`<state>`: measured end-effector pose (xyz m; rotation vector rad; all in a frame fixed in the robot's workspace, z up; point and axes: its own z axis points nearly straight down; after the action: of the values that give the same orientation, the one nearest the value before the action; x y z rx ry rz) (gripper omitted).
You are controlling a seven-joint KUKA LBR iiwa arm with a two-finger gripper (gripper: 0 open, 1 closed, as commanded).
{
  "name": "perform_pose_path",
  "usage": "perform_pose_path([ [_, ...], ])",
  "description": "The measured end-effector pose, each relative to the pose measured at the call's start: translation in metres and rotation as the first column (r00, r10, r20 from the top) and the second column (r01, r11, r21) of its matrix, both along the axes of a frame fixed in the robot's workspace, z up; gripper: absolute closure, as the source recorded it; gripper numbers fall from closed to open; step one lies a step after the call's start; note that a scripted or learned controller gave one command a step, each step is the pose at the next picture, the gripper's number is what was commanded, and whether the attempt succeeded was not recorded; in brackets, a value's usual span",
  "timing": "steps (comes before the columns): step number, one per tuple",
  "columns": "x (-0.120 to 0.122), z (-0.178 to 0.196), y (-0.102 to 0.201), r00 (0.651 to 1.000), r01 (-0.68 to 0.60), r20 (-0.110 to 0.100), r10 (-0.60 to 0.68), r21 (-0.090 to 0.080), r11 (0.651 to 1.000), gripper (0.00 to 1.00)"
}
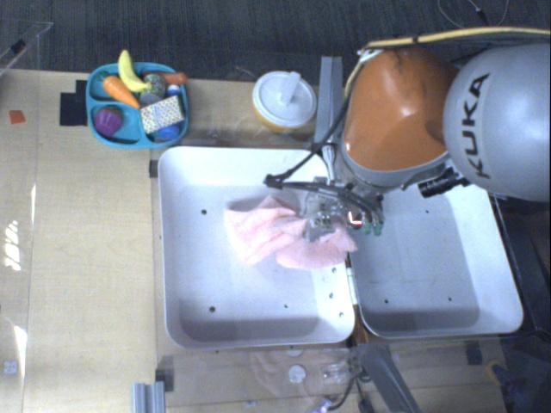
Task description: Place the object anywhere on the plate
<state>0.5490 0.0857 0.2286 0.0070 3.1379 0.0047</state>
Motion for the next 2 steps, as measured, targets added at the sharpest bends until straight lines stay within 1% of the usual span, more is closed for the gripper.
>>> perform_pose_path([
  [1,-0.015,0.006,0.047,1.0,-0.006,0.001,0.006,0.0,1.0,1.0],
  [2,-0.031,-0.003,0.095,1.0,-0.005,0.0,0.005,0.0,1.0,1.0],
])
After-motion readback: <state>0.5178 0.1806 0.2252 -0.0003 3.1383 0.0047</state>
